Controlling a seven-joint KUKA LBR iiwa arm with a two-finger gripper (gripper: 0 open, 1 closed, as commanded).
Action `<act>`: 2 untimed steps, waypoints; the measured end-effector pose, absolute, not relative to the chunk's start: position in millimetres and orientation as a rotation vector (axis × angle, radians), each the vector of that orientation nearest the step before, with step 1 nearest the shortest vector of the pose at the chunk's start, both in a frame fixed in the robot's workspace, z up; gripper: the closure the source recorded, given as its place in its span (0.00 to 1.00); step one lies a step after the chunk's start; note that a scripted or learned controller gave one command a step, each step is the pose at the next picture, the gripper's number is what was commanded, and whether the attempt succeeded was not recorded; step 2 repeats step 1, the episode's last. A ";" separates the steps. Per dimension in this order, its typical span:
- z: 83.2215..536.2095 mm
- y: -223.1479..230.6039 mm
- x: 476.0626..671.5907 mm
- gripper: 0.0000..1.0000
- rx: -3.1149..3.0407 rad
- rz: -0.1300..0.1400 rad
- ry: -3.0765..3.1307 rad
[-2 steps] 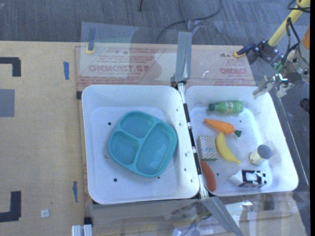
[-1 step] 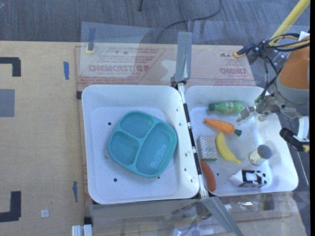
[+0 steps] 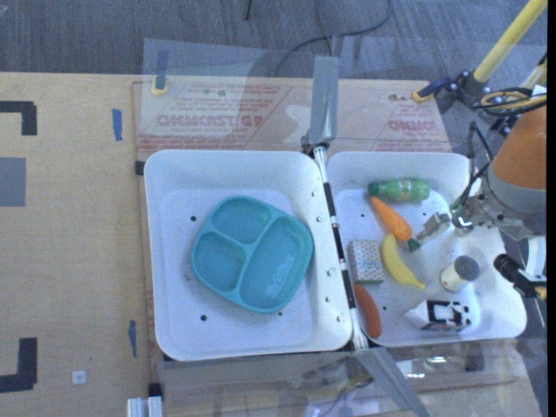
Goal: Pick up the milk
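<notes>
Arm (image 3: 521, 168) enters at right edge of frame, mid-height. Broad rounded orange band on top, smooth and glossy, upper right of the bins. Below it a grey collar, lighter toward its lower rim. Thin dark cables loop down its left side. Small metallic gripper (image 3: 432, 227) parts jut leftward, silvery, with a dull grey fitting behind. Lower down, white housing with a black piece at the frame's right edge.

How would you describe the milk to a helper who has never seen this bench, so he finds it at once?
Look in the right bin, at its near right corner. The milk lies there, a white carton with black cow patches, just below a small cream cup. The banana, carrot and green bottle nearby are all brightly coloured.
</notes>
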State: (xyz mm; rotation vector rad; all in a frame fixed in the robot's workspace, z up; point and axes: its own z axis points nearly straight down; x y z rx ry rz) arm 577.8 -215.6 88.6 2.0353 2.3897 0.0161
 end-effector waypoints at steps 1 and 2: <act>212.4 -223.4 567.3 0.00 2.432 0.000 1.985; 212.4 -223.4 567.3 0.00 2.432 0.000 1.985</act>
